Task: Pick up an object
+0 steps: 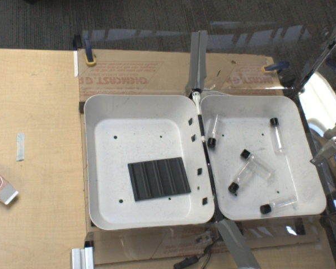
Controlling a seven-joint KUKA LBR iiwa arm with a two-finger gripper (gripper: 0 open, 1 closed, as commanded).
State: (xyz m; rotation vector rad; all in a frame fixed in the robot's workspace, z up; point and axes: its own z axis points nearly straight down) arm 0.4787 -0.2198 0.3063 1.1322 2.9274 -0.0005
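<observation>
A black ribbed rectangular pad [159, 179] lies flat in the left bin [101, 122], toward its front middle. The right bin [294, 116] holds several clear plastic tubes with black caps: one near its left wall [213, 130], one at the back right [276, 136], two crossing in the middle [247, 171], and one at the front edge [278, 206]. A blurred grey part of the arm and gripper [327, 152] shows at the far right, just outside the right bin's rim, well away from the tubes and touching none of them.
Both bins sit on brown cardboard [134, 74] held by blue clamps [89, 55] at the back. A grey metal post [197, 60] rises behind the seam between the bins. On the wooden table at the left lie a small grey strip [20, 147] and a red-and-white packet [1, 187].
</observation>
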